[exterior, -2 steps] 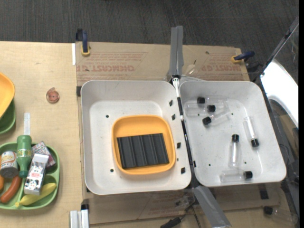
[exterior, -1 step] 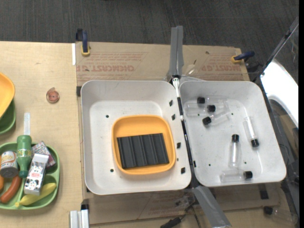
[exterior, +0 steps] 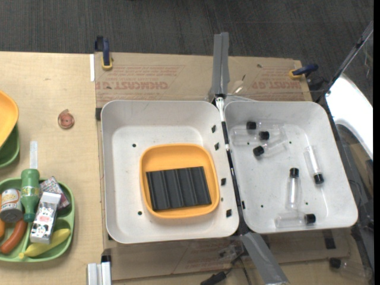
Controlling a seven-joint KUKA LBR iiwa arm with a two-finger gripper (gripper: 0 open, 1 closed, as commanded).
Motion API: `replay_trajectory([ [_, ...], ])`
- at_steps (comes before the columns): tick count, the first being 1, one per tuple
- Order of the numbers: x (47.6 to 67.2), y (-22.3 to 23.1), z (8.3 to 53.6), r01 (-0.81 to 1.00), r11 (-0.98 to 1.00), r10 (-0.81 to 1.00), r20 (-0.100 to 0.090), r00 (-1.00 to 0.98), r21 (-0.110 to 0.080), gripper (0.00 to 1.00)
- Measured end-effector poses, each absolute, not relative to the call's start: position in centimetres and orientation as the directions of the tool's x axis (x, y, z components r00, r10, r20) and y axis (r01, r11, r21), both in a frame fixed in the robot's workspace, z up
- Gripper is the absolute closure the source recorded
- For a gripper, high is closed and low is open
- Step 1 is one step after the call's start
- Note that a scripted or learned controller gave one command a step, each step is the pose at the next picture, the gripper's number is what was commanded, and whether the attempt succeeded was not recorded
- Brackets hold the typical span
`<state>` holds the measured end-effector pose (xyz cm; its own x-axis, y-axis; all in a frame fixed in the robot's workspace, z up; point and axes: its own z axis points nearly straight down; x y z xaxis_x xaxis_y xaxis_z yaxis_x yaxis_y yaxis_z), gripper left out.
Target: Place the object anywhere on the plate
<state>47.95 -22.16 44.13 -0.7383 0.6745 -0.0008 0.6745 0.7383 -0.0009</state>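
Note:
An orange plate with rounded corners lies in the middle of the left white bin. On it rests a flat black ribbed block, covering most of the plate's floor and lying slightly askew. Several clear vials with black caps are scattered in the right white bin: a cluster near its back left, one at the right, one in the middle and one along the front wall.
Both bins sit on cardboard held by clamps. On the wooden bench to the left stand a green tray of toy food, an orange bowl and a small pink disc. A white curved body stands at the right.

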Motion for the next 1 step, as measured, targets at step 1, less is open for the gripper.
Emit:
replay_trajectory([
  [1,47.96,-22.16,44.13,0.659,0.752,0.659,-0.001,-0.752,-0.001,0.00],
])
